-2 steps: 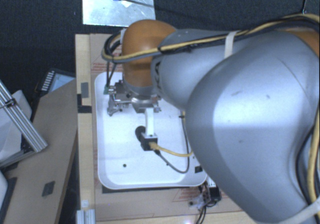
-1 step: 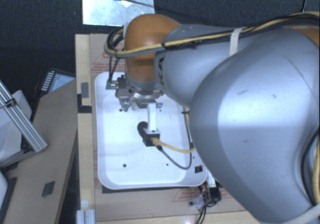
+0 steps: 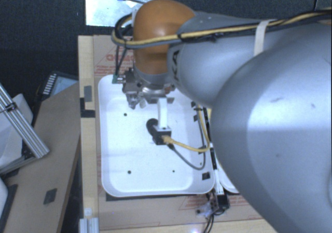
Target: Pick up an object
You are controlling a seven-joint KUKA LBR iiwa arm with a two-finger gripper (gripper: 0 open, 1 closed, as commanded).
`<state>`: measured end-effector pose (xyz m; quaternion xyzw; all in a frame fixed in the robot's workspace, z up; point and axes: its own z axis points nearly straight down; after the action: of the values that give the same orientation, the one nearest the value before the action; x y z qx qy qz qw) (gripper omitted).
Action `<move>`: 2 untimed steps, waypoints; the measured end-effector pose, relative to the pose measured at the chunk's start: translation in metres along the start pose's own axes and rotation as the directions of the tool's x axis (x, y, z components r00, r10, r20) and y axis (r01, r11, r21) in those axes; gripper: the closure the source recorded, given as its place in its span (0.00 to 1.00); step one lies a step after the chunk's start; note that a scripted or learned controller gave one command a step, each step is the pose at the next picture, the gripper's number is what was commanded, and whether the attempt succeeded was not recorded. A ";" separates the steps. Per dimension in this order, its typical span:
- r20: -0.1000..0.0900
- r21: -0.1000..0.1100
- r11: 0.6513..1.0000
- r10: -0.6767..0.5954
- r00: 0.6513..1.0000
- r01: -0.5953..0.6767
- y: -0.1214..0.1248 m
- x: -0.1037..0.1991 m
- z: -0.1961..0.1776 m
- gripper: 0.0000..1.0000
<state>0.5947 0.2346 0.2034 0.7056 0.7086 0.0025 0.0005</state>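
Note:
My gripper (image 3: pixel 139 101) hangs below the orange wrist band (image 3: pixel 155 35), low over the far left part of the left white bin (image 3: pixel 124 175). The big grey arm reaches in from the right and covers the bin's far right corner. What lies directly under the gripper is hidden by the wrist.
The arm hides nearly all of the right bin, leaving a sliver of its near left rim (image 3: pixel 228 188) in sight. A brown bench surface (image 3: pixel 52 175) runs along the left, with an aluminium rail (image 3: pixel 23 128) on it. Cardboard (image 3: pixel 104 50) borders the bins at the back.

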 end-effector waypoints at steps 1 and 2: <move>-0.004 -0.017 1.000 -0.002 1.000 0.002 0.044 0.000 -0.155 1.00; 0.002 -0.003 1.000 -0.002 1.000 0.002 0.076 -0.001 -0.178 1.00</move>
<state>0.6702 0.2338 0.3813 0.7050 0.7092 0.0030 0.0021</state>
